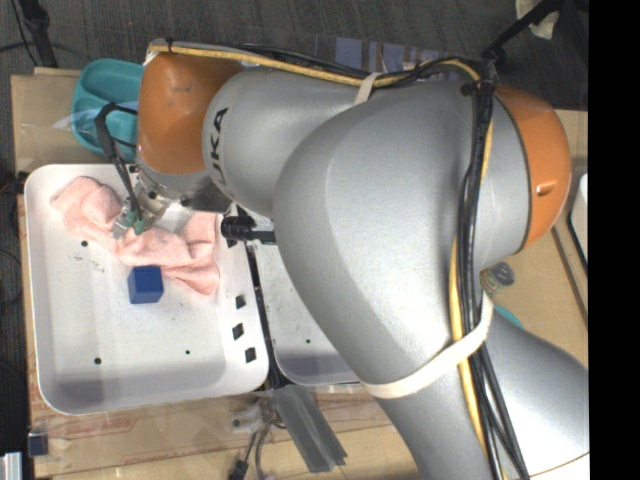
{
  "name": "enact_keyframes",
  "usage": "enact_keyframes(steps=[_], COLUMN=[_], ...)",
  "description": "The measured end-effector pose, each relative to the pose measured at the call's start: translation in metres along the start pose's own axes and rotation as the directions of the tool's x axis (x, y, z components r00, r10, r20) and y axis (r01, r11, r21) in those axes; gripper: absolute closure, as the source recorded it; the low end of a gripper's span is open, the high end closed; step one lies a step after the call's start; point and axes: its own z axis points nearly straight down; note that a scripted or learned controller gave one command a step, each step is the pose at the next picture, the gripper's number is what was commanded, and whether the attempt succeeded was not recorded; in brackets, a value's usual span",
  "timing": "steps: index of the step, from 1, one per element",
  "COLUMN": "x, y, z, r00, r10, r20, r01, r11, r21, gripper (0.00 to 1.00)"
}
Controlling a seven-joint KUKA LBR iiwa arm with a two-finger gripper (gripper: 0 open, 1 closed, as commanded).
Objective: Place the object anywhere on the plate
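White left bin (60, 368): blue cube (145, 284) below jaws (133, 223), their state indiscernible.

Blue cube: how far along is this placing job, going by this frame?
Nothing looks done: the blue cube lies loose on the left bin's floor beside the pink cloth. The gripper sits over the cloth, apart from the cube. Picking and placing remain; I cannot make out a plate.

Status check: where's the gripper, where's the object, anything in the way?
Gripper low over pink cloth in left bin. Blue cube loose on bin floor beside cloth, nothing gripping it. Arm covers right bin; plate not made out.
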Motion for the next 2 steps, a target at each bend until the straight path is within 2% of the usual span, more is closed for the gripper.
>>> enact_keyframes(steps=[1, 2], x=[-0.007, 0.003], y=[-0.021, -0.054], z=[-0.055, -0.042], r00=[1.0, 0.996], r10=[0.029, -0.092], r20=[0.001, -0.001], r01=[-0.029, 0.092], r11=[1.0, 0.996], r21=[0.001, 0.001], gripper=[1.0, 1.0])
